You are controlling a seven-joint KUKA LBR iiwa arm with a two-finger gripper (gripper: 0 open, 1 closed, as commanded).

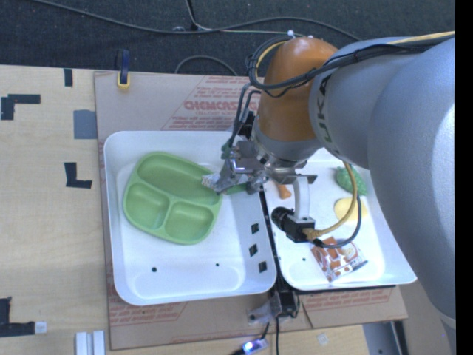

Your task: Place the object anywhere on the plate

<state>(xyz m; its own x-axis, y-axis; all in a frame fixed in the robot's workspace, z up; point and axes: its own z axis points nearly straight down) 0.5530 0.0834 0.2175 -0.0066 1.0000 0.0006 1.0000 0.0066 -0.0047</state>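
A large grey robot arm fills the scene from three o'clock, its orange band near the centre top. It reaches in over a bench that carries two shallow white bins side by side: the left bin at the centre and toward seven o'clock, the right bin toward four o'clock, partly hidden under the arm.

In the left bin, toward nine o'clock of the scene's centre, lies a light green plate with three compartments, tilted slightly in the bin.

The gripper hangs from the wrist at the very centre, just over the plate's three o'clock rim, likely so that whatever it carries can land on the plate. Something small and dark green shows at its tip, just off the rim. Whether this is the task's object, and whether the gripper is grasping it or has let go, cannot be told from this angle.

In the right bin lie several small items: a green piece, a yellow piece, a small orange piece and a red-and-white packet.
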